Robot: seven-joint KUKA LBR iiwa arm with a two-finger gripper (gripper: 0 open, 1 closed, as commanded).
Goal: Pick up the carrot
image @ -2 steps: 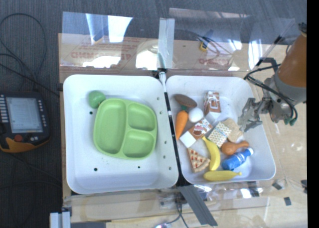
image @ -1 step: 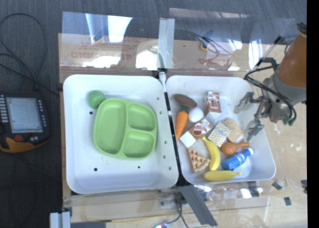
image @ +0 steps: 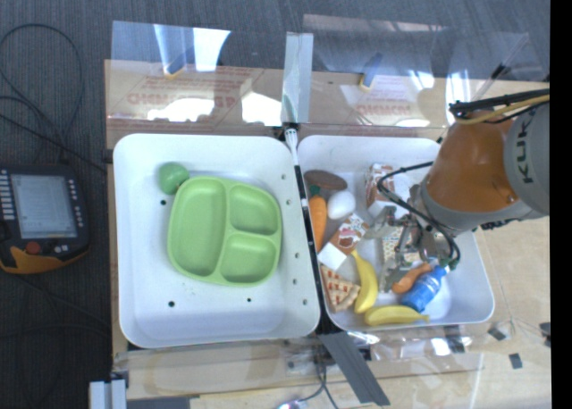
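two shallow white bins sit side by side; in the right bin (image: 474, 304), the gripper (image: 413, 255) hovers over clutter, finger state unclear, right of the long orange carrot (image: 318, 220).

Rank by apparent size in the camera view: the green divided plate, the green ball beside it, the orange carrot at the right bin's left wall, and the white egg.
1. Green divided plastic plate, by far the largest.
2. Long orange carrot.
3. Round green ball and white egg: they look about alike, so I won't rank them.
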